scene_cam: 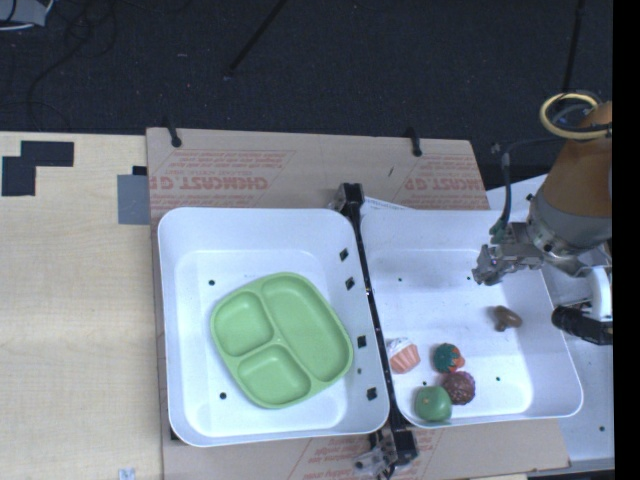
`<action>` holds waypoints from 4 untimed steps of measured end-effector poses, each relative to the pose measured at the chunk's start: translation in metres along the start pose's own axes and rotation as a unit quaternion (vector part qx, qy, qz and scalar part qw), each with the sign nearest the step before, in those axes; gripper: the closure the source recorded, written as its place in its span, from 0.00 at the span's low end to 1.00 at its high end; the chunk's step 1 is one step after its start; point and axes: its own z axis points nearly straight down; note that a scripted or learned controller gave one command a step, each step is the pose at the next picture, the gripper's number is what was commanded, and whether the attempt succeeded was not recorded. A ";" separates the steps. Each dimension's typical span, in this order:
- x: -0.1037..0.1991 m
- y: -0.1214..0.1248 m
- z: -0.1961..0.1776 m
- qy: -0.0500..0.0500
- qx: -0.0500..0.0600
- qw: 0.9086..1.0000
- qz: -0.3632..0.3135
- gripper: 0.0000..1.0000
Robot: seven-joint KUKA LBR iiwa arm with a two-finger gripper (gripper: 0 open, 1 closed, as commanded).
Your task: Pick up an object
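I read mirrored red print on the brown cardboard sheet [300, 173] under the bins; the letters are reversed and too faint for me to make out a word. More red print shows on the cardboard at the lower edge of the frame, also unreadable.

Left bin [185, 268]: smooth white plastic, shallow, rounded corners. In it I see a pale green divided plate [280, 340], glossy, rounded-rectangular, three compartments, lying flat and turned at an angle.

Right bin [430, 268]: same white plastic. Small objects sit in the lower half: a pink-and-white cupcake-like piece [403, 355] near the divider, a round red-and-green toy [447, 357] just right of it, a dark red bumpy berry-like ball [460, 387] below that, touching or nearly touching a green round fruit shape [433, 404]. A small tan lump [507, 317] lies apart, further right.

End effector [492, 266]: grey metal, at the right of the frame over the right bin's upper right area, above the tan lump. I cannot tell its state. Nothing visible in it.

The surface [70, 318] at left is pale wood grain with black and grey patches.
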 end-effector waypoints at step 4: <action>0.092 -0.043 -0.057 0.001 0.004 1.000 -0.001 1.00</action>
